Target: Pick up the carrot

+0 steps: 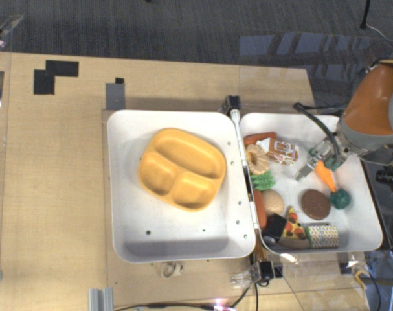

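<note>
The carrot [325, 176] is orange with a dark green leafy end [340, 199]. It lies in the right bin [371, 229], slanting from upper left to lower right near the bin's right side. My gripper [317, 165] hangs over the carrot's orange tip. Its fingers are apart, one grey finger [306, 172] to the left of the tip and the other to its upper right. The carrot rests on the bin floor and the fingers do not clamp it.
The right bin also holds a brown round disc [316, 204], a red-and-white packet [283, 151], a green leafy item [262, 182], a pale round item [272, 203] and a patterned can [323, 236]. A yellow divided plate [182, 167] lies in the left bin [122, 193].
</note>
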`<action>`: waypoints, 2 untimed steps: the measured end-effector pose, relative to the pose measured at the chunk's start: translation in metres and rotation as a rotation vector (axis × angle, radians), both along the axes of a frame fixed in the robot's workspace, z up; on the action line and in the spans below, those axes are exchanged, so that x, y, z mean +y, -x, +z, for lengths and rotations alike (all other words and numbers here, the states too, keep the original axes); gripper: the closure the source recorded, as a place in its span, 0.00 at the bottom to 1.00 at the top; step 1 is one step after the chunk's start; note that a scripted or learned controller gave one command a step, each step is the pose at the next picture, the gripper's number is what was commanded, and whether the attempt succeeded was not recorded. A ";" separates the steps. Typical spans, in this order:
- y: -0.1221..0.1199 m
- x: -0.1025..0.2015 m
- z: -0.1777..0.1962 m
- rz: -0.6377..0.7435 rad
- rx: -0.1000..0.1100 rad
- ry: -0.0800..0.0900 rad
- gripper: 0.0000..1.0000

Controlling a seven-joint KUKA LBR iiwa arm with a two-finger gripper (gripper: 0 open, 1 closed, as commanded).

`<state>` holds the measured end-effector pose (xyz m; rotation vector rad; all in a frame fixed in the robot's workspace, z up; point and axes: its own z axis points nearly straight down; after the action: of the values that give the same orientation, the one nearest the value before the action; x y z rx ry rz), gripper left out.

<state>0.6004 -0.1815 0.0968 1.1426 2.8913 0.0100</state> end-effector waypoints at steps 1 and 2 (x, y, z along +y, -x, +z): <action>0.060 0.003 -0.007 -0.037 0.017 -0.004 0.00; -0.036 -0.022 -0.009 -0.116 0.019 -0.007 0.00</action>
<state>0.6365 -0.2031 0.0881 1.3164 2.8387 0.0062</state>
